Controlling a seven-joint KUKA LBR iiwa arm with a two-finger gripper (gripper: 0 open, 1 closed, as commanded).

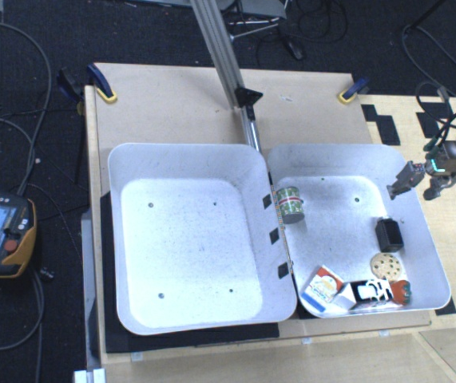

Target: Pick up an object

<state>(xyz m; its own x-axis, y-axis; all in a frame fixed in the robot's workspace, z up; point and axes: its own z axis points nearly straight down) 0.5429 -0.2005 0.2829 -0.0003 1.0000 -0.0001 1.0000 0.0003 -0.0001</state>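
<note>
At right bin's edge, gripper (421, 183) fingers spread, arm cut off

Orange-and-black handheld pendant (0, 234) on dark floor at left, blue-yellow clamps (100, 84) at the bench's back corners.

Two shallow white plastic bins (188, 238), finely speckled. Small cylindrical can (289, 204): green-and-red banded label. Black rectangular block (388, 234). Round beige cookie (386, 266), dark-spotted. Blue-and-white packet (321, 291).
</note>
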